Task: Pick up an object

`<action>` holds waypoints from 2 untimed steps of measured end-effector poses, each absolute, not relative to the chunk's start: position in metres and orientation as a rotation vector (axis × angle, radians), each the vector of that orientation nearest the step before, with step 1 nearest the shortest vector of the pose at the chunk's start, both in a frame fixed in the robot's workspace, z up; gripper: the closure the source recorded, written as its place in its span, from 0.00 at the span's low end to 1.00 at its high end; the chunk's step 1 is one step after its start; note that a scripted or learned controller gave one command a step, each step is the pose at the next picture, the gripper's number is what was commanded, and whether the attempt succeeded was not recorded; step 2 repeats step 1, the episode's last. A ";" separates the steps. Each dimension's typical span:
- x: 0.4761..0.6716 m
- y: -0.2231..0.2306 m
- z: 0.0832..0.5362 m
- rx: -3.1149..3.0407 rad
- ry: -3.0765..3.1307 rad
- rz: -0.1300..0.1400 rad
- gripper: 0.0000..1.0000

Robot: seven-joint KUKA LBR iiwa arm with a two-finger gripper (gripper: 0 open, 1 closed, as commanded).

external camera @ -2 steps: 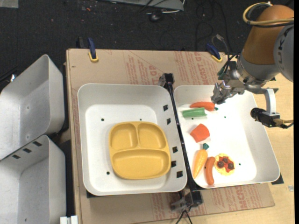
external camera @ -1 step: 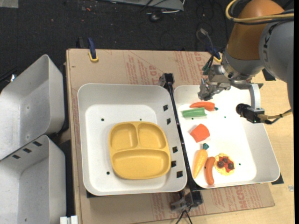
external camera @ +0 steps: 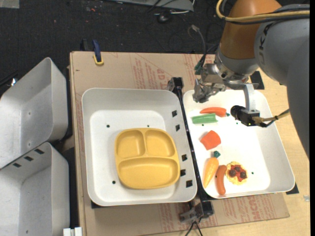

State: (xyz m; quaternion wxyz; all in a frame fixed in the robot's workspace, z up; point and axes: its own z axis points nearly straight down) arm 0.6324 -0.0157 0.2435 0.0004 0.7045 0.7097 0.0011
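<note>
Above the right bin point(external camera: 275, 146), near its far left corner, I see the pincer point(external camera: 203, 93) hanging from the grey arm point(external camera: 280, 38) with its orange band point(external camera: 248, 21); whether it is spread or pressed together I cannot tell, and I see nothing between its tips. Just below it, inside the same bin, lie a small orange-red chili point(external camera: 213, 111) and, touching beside it, a green bean pod point(external camera: 204, 118). Farther toward the bin's near edge I see a red-orange pepper piece point(external camera: 210, 139), then a toy carrot point(external camera: 210, 170) with a sausage point(external camera: 221, 179) alongside it, and a small pizza piece point(external camera: 236, 173) just right of those. Left of the right bin sits the left bin point(external camera: 93, 132), holding a yellow divided plate point(external camera: 146, 158). Both bins rest on the brown surface point(external camera: 128, 65).
</note>
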 end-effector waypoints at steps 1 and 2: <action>0.643 0.041 0.250 2.212 2.230 0.005 1.00; 0.643 0.041 0.250 2.212 2.230 0.005 1.00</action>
